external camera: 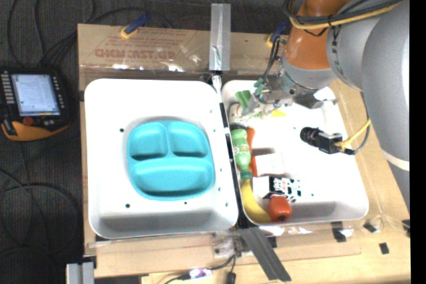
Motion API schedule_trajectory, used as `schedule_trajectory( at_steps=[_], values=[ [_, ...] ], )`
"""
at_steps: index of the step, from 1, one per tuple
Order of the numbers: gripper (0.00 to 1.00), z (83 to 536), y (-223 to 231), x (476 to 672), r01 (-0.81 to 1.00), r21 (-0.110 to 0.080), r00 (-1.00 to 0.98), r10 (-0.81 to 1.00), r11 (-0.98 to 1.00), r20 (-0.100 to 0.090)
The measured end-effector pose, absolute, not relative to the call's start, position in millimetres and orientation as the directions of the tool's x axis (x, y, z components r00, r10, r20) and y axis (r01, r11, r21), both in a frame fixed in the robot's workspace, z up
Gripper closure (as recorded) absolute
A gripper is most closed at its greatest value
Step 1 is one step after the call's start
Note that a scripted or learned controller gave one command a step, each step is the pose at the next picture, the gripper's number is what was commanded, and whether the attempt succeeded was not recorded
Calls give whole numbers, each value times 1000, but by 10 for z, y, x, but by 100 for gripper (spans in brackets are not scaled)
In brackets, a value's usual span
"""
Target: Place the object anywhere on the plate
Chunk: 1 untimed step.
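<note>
A grey KUKA arm w/ an orange band reaches in from the right of the frame, its gripper [265, 95] low over the upper-left corner of the right bin [323, 193]. Whether the jaws are apart or together can't be told from this angle. Just left of the gripper sits a green piece [242, 98], close to the bin's wall. More toy food lines that bin's left side: a green bottle [239, 145] beside an orange carrot [250, 137], a white block [267, 161], a black-and-white spotted piece [285, 187], a yellow banana [249, 203] and a red-orange piece [279, 208] at lower centre. The turquoise divided plate [172, 159] lies at the middle of the left bin [106, 213] (three compartments, the widest toward the bottom of the frame), well apart from every toy. Both bins rest on the counter [100, 53]; a teach pendant [30, 100] lies at far left.
</note>
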State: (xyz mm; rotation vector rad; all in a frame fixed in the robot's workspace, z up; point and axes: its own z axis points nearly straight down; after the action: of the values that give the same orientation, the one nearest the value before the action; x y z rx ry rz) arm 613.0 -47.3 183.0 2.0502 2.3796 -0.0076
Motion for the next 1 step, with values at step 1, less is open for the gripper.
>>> schedule_trajectory(
  at_steps=[1],
  values=[
    [0,1831,-474,6131,989,-3,-148,989,148,-4]
  ],
)
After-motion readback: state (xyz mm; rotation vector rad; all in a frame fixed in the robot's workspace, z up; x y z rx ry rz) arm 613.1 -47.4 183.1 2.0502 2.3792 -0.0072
